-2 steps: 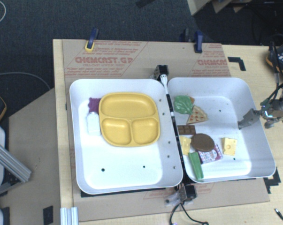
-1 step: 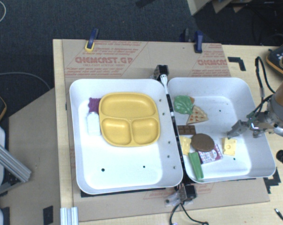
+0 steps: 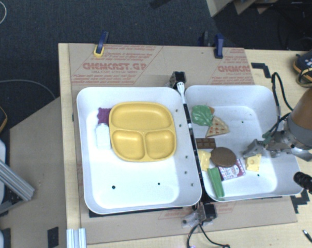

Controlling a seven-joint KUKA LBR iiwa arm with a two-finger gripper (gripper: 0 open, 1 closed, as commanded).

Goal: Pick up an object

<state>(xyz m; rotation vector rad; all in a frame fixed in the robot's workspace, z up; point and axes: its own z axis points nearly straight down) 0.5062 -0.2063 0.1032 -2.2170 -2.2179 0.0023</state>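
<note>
The gripper [image 3: 254,150] sits low in the right bin [image 3: 238,94], reached in from the right on the grey arm [image 3: 305,119] with its orange band, and its fingers point left toward the pile of toy food. Whether those fingers are spread or closed cannot be told — they are small and blurred — and nothing is seen between them. Just beside the fingers, on the near side, lies a yellow cheese cube [image 3: 253,163], close to touching or touching; the contact is unclear. Left of the fingers, a little apart, a brown disc [image 3: 224,156] rests over a red-and-white packet [image 3: 233,171], with a yellow block [image 3: 204,159] and a green stick [image 3: 216,182] further left against the bin's wall. Beyond the fingers, up and to the left, are a waffle wedge [image 3: 217,127], a green leaf [image 3: 201,114] and a dark chocolate bar [image 3: 205,143]. Well away from the fingers, across the divide, the left bin [image 3: 130,190] holds a yellow tray [image 3: 143,130] with three compartments; a purple piece [image 3: 103,114] and a white bottle [image 3: 102,136] lie at its far side from the gripper — tucked against its left edge.
</note>
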